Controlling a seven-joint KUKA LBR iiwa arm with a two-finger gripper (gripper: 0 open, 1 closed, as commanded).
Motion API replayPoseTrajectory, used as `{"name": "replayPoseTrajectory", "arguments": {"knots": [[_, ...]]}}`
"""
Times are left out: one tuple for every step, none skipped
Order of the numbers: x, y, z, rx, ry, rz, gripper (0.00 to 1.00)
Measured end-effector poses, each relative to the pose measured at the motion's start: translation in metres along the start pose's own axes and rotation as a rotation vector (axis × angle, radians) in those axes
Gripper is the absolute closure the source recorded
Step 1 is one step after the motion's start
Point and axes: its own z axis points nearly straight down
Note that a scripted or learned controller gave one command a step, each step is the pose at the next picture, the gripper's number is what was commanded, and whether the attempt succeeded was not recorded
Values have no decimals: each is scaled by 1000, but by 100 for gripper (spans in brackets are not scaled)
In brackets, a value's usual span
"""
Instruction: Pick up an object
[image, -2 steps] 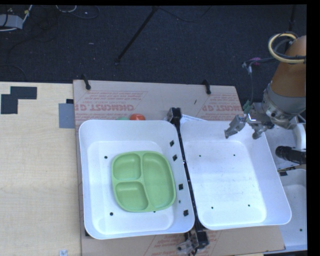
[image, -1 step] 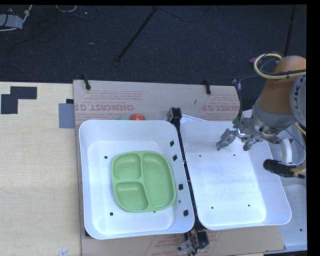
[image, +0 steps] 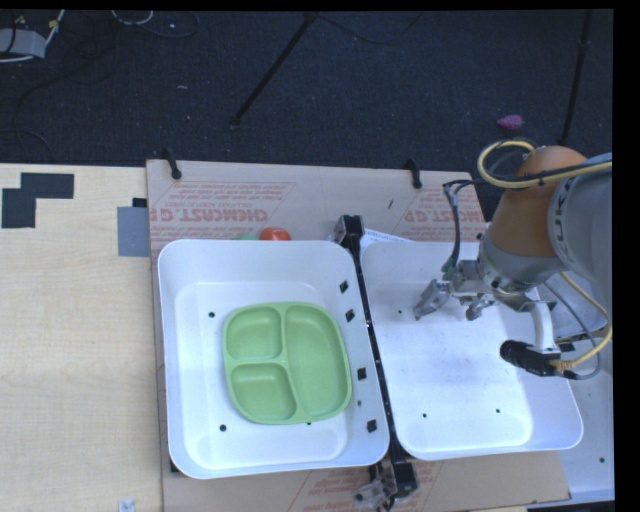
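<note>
A light green divided plate (image: 287, 362) with three compartments lies flat in the left bin (image: 190, 300). My gripper (image: 453, 300) hangs over the upper part of the right bin (image: 470, 400), well right of the plate. Its two grey fingers (image: 430, 300) are spread apart, with nothing between them. The grey arm with its orange band reaches in from the right.
A small red and green object (image: 268, 235) lies behind the left bin's far rim on the cardboard. A black divider clamp (image: 350, 232) sits between the bins. A black cable end (image: 530, 357) hangs over the right bin's right side.
</note>
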Motion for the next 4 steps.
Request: {"name": "replayPoseTrajectory", "arguments": {"knots": [[2,0,24,-3,-1,1,0],[1,0,12,-4,-2,3,100],[1,-2,-30,-11,-3,4,100],[-6,-10,-82,-12,-3,6,100]]}}
